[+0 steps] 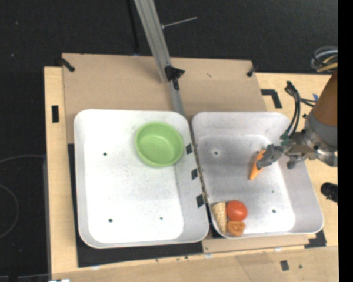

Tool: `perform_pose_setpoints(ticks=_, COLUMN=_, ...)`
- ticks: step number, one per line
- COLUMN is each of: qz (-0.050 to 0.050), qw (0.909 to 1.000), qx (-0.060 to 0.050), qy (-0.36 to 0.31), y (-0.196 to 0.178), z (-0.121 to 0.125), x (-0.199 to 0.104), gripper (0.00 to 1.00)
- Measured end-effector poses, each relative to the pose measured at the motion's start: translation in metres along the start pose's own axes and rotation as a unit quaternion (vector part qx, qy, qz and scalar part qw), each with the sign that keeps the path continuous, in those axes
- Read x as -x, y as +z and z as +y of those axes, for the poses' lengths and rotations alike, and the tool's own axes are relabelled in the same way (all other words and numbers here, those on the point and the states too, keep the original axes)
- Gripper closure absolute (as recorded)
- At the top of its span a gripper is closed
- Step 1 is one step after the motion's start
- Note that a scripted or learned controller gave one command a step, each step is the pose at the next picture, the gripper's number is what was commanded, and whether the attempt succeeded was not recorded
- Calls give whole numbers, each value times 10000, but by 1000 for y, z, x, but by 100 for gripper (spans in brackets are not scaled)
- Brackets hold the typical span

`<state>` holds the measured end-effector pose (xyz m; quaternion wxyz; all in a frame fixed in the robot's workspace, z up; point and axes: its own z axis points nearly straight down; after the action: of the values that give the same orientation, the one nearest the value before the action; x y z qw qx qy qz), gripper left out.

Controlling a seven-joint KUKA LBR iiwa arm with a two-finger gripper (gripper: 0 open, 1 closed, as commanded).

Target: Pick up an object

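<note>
Near edge of the right-hand shallow white plastic bin: three small items sit bunched in its near-left corner. A round red tomato-like ball touches a pale waffle-textured cone piece on its left, and a small orange-brown lump lies just in front of it. Likely they slid into the corner; against the walls they would be awkward for a two-finger grasp.

Mid-bin: a small slender orange carrot-shaped piece sits at the tips of the grey two-finger gripper, which enters from the right below the orange-banded wrist. The piece is tilted, upper end toward the fingers. It appears pinched at its upper end between the fingers, but whether it is off the bin floor cannot be told. Judgement: this is the pick target, chosen because it lies in open floor well apart from the corner cluster and the walls.

Left-hand shallow white plastic bin: a round light-green plastic bowl stands upright near its far right corner, well apart from the gripper.

Far side: a grey metal strut slants down to the seam between the bins.

Risk: the off-centre grip at one end may let the piece swing or slip on lift.
</note>
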<state>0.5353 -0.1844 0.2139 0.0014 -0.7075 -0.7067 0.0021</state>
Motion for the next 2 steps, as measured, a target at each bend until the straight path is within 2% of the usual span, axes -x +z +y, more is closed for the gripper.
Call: perform_pose_setpoints(ticks=2, qz=-3, qw=10000, qx=9, qy=2, y=87, z=-7, x=9, gripper=0)
